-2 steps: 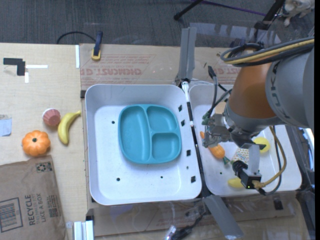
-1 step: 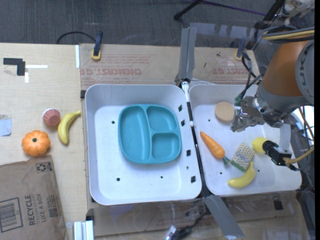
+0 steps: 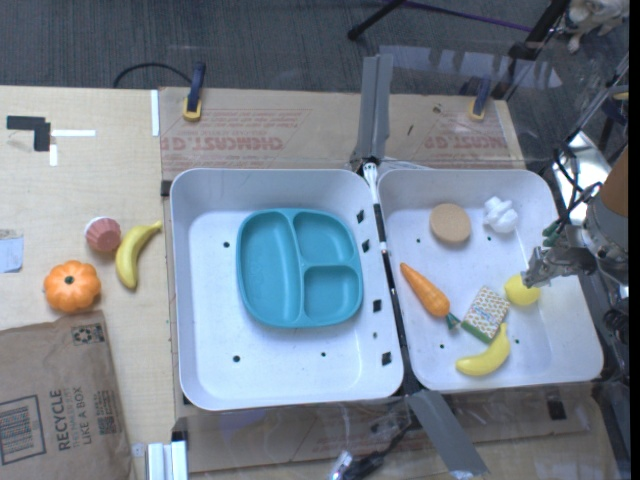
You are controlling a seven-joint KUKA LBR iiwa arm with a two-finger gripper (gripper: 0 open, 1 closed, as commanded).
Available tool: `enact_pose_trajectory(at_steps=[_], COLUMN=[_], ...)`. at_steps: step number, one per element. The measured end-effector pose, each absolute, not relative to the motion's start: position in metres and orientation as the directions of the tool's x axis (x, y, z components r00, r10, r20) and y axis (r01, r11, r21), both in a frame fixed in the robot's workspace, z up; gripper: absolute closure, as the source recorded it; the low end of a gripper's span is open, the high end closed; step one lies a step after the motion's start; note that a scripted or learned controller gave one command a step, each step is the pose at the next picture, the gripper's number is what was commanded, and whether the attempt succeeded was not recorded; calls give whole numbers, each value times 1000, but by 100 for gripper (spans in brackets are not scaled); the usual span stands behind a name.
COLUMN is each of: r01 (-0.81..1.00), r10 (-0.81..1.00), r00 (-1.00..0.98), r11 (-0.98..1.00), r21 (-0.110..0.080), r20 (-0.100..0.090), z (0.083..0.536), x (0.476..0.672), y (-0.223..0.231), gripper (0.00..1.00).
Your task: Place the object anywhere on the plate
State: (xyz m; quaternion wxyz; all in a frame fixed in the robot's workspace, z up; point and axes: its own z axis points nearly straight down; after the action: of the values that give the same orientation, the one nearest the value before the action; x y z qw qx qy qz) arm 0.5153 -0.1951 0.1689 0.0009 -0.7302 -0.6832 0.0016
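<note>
A teal divided plate [image 3: 298,267] lies in the left bin [image 3: 200,358]. The right bin [image 3: 570,363] holds a carrot [image 3: 426,289], a tan round disc [image 3: 450,223], a white crumpled piece [image 3: 499,214], a small yellow fruit [image 3: 520,292], a patterned cracker packet [image 3: 485,313] and a banana [image 3: 485,356]. My gripper [image 3: 538,270] reaches in from the right edge and hangs just above and to the right of the small yellow fruit, close to it or touching it. Nothing is seen lifted.
On the bench left of the bins lie a small pumpkin [image 3: 72,286], a second banana [image 3: 133,253] and a pinkish round item [image 3: 103,234]. A cardboard box [image 3: 55,408] sits at the lower left. A ridge [image 3: 380,268] divides the bins.
</note>
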Motion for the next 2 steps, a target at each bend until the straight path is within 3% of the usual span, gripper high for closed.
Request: enact_pose_trajectory(at_steps=[2], r01=[982], r10=[982], r00=[191], r11=[-191], r21=[-3], r20=[-2], z=[191], x=[589], y=[-18], gripper=[100])
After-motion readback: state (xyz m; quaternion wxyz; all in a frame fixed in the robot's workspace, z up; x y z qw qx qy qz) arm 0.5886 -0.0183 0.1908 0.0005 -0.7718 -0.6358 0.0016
